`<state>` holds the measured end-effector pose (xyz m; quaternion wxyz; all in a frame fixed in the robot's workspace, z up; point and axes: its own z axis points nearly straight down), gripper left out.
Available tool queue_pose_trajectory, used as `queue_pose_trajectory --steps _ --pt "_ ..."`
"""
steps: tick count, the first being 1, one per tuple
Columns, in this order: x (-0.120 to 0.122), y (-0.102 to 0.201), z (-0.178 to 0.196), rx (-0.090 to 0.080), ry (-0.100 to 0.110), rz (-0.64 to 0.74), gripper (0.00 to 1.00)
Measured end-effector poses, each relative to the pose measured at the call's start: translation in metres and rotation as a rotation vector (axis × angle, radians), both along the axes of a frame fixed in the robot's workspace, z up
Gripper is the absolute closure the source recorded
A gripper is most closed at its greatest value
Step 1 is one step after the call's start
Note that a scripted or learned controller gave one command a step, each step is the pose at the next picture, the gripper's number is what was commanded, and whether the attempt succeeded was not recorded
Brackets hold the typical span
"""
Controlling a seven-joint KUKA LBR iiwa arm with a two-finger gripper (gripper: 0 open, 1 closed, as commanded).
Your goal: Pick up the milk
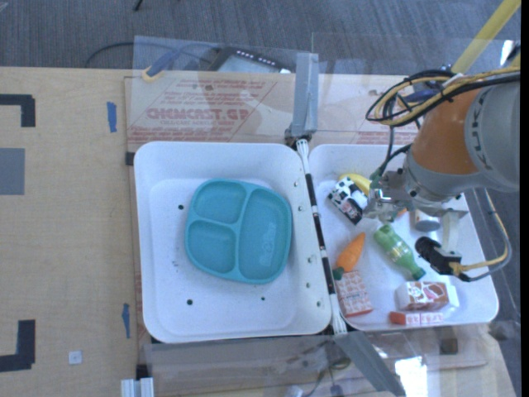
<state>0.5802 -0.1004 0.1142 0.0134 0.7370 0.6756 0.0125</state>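
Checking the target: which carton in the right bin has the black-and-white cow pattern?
The cow-patterned carton at the bin's upper left, beside the pincer; the other cartons are red-and-white.

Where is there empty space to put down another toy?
Bare floor rings the teal plate in the left bin. The right bin is crowded: cow-print milk, carrot, green bottle, two cartons, gripper.

Tan bench (66, 246) with 2 white bins side by side: left bin (157, 180), right bin (475, 246).
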Motion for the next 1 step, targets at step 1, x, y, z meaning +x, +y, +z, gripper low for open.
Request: queue_pose_trajectory --steps 1 --pt "-0.0361 0.084 0.0703 -0.001 0.035 0.204 1.0"
